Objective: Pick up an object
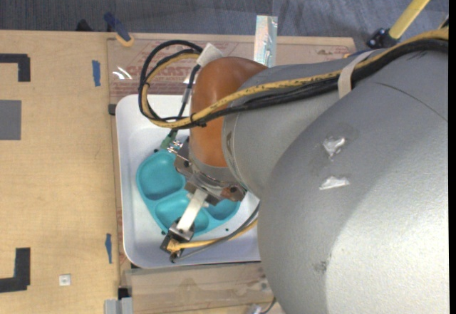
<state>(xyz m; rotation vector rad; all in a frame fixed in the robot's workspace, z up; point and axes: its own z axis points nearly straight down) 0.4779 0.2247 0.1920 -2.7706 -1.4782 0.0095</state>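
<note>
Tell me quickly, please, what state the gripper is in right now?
Gripper: cannot be told from this angle; it is low over the teal dish in the white bin.

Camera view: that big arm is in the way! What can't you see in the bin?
In the camera view:
- The teal thing: its right side is tucked under the arm, so its shape is unclear.
- The white bin: the arm covers its right part, so whatever lies there is hidden.
- Whether the arm touches the teal thing: the orange band blocks that spot.
</note>
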